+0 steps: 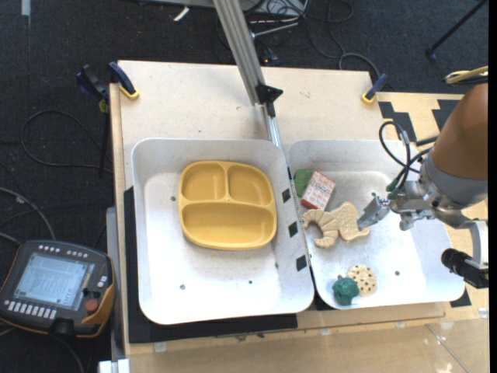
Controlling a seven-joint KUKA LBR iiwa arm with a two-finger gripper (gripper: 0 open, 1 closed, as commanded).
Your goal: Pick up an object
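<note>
Pale speckled table on dark carpet floor, cables around, grey teach pendant at left. Two-finger gripper over right white bin, fingers narrow, holding nothing, just beside tan wooden animal-shaped piece mid-bin. Yellow divided plastic plate in left white bin

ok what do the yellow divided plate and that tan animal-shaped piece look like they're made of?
Yellow divided plate: looks like moulded plastic, with a smooth, slightly glossy surface, uniform colour and rounded compartment ridges. Tan animal-shaped piece: probably unfinished wood or a wood composite, going by its flat cut-out shape and matte, pale surface; foam or card can't be ruled out at this resolution.
</note>
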